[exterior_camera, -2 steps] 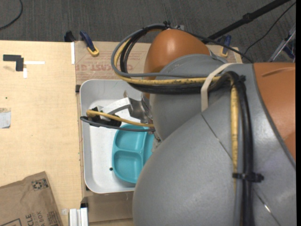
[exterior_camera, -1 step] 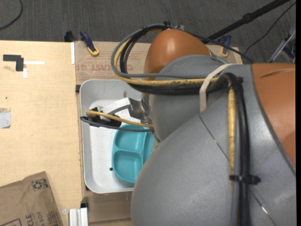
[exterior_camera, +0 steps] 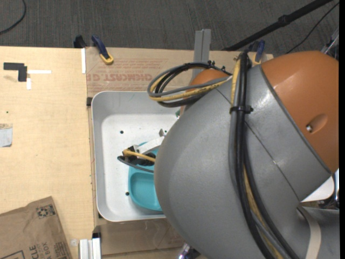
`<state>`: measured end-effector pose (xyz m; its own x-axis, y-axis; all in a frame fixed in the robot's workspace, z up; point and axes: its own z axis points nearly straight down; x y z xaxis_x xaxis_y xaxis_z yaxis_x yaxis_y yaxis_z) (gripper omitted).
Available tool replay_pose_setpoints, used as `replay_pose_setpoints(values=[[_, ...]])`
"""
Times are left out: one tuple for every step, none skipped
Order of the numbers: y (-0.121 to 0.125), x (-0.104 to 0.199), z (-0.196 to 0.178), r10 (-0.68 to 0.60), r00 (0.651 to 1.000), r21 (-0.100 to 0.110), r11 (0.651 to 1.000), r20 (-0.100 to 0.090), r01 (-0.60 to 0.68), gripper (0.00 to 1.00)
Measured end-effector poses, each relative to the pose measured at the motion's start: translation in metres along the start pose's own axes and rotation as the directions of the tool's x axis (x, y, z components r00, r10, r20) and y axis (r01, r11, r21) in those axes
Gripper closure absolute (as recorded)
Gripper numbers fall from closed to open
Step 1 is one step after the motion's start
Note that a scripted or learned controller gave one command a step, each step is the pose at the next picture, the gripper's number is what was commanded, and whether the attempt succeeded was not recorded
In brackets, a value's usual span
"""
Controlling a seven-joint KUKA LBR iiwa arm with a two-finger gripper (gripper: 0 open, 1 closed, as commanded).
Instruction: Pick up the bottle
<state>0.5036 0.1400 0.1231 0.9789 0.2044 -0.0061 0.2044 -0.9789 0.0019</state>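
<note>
bottle: i cannot make it out; it may lie under my arm (exterior_camera: 226, 171), in the bin (exterior_camera: 102, 144). nearest is a teal dish (exterior_camera: 141, 190), then a dark yellow-edged piece (exterior_camera: 137, 156). my grip's state i cannot tell. closing blind, i might catch the dish instead.

The grey arm (exterior_camera: 232, 166) looms over the right half of the white bin (exterior_camera: 102, 144), covering everything beneath it. The bin's left and upper floor lies bare and reachable from above. Near its lower middle, a teal dish (exterior_camera: 141, 190) and a dark yellow-edged item (exterior_camera: 136, 156) crowd against the arm's edge.
</note>
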Motion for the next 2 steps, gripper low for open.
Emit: replay_pose_setpoints(values=[[0.0198,-0.024,0.0229,-0.036,0.999,0.014,0.999,-0.028,0.036,0.0],[0.0168,-0.0279,0.0148,-0.116,0.993,0.009,0.993,-0.013,0.116,0.0]])
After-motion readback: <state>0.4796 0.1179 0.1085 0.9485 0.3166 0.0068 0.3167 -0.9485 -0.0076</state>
